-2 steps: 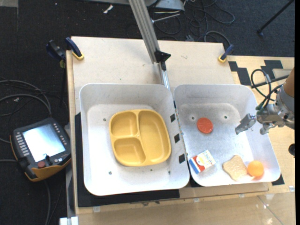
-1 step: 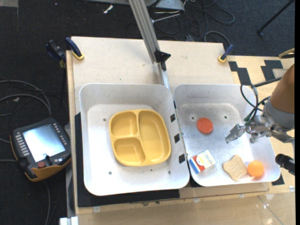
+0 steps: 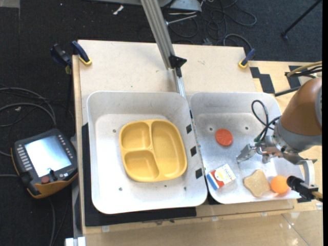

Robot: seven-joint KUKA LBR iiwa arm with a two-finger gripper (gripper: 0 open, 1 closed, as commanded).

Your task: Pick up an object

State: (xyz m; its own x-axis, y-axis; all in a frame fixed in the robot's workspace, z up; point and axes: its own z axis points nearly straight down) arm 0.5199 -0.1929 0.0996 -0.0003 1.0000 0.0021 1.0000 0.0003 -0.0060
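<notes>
Hand (image 3: 249,152), fingers spread apart and holding nothing, hovers just above the bread slice (image 3: 257,183).

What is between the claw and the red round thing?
Nothing. In the camera view, the stretch between the claw and the red round thing is just bare white bin floor.

A robotics lab: a teach pendant (image 3: 45,160) left of the tabletop (image 3: 133,65), loose cables (image 3: 215,14) behind it.
</notes>
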